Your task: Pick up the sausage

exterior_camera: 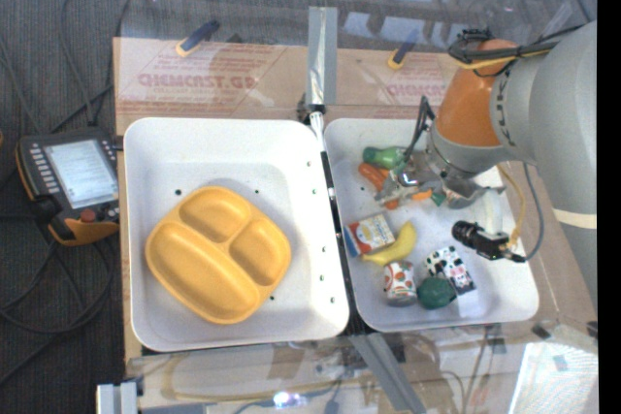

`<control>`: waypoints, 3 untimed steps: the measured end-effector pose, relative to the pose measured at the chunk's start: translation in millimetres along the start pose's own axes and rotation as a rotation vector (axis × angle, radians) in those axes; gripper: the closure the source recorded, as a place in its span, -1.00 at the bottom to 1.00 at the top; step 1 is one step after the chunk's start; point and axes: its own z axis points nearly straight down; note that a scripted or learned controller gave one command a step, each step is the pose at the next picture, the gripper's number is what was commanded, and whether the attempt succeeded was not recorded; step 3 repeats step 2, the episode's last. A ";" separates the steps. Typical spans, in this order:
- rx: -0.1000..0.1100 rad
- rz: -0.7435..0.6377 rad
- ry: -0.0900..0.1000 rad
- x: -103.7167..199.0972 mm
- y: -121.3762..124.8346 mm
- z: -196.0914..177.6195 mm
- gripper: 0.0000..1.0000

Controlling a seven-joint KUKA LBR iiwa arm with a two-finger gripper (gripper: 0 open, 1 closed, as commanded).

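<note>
Two bins side by side: left bin (146,150) holds a sectioned plate (218,252), sitting toward its front-left. Right bin (524,301) holds the small stuff: banana (393,245) near centre w/ a packet (371,232) touching its left, a can (399,282) in front. Gripper (409,177) hangs over the rear part (items under it unclear). Pendant (73,175) lies left of the bench.
</note>
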 end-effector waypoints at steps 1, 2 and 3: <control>-0.001 -0.251 -0.007 -41.4 -6.7 -0.2 1.00; 0.009 -0.256 -0.002 59.7 27.2 -93.1 1.00; 0.009 -0.256 -0.002 59.7 27.2 -93.1 1.00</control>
